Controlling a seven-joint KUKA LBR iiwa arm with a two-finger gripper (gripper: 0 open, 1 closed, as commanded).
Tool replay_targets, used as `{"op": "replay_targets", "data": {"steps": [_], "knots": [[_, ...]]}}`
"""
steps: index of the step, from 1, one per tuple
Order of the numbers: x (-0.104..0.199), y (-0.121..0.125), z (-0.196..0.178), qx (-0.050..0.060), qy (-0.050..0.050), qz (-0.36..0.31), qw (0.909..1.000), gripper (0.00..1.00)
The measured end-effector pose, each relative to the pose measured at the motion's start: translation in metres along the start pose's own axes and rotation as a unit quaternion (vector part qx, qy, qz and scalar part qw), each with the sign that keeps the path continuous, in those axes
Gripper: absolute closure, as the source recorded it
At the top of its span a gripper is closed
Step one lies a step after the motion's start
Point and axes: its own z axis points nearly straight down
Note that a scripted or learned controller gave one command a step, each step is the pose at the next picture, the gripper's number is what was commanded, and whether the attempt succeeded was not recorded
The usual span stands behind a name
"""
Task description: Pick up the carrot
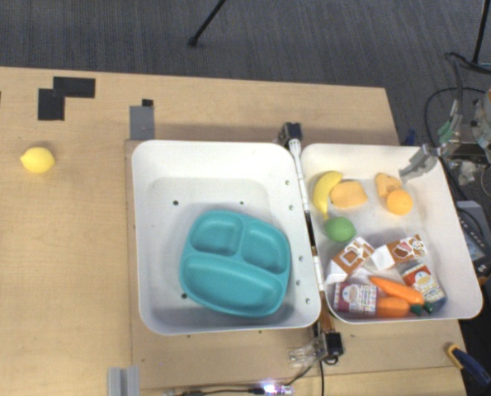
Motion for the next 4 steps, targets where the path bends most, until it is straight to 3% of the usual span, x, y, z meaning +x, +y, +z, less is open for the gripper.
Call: {"op": "replay_targets", "data": {"steps": [1,2,3,4], "knots": [[0.018,0.003,0.12,0.001,0.0,0.058,0.9983,0.0],[-0.01,0.036,0.176,0.0,0.0,0.047,0.9989,0.0],[-0.01,0.038,0.165,-0.002,-0.001,0.045,0.999,1.0],[0.045,0.047,0.171,0.0,0.001,0.11,0.994,1.0]]}}
